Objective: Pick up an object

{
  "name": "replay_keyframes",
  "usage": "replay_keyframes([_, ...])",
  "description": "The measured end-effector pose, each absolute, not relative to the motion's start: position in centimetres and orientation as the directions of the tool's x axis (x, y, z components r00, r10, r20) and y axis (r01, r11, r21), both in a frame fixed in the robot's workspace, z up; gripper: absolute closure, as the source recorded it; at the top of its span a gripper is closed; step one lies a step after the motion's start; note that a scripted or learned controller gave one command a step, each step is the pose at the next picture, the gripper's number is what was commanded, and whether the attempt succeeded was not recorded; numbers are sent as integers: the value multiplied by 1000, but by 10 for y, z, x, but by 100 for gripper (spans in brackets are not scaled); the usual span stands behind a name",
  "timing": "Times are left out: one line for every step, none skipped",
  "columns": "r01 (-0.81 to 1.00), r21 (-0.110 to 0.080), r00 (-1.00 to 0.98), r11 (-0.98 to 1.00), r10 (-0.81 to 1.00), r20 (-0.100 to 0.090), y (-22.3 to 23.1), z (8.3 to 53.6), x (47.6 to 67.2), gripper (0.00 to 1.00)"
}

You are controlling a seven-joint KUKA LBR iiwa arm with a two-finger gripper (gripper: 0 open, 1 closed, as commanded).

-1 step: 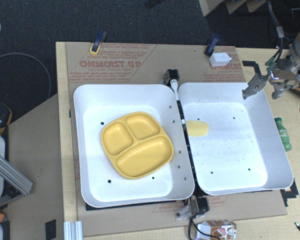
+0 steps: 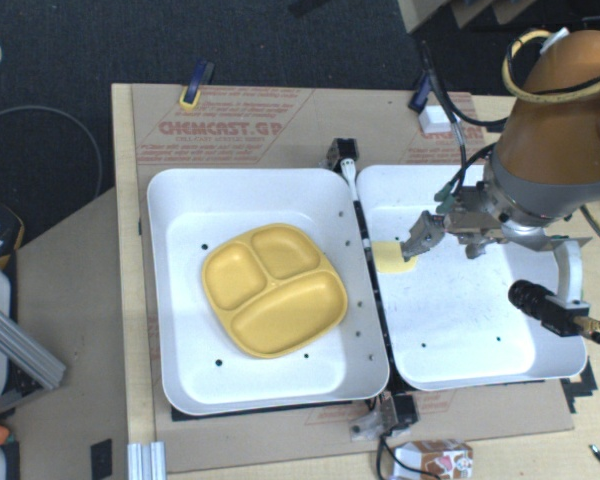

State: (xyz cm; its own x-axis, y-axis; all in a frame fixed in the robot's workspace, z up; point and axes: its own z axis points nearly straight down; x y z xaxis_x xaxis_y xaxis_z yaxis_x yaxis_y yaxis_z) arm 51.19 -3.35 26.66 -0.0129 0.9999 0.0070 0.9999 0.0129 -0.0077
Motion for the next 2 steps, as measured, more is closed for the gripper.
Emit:
replay_keyframes([1000,8,-11,11,1000,4,39,336,479,0])
replay_keyframes([1000,3,-3,3,1000,0,34,343,480,100])
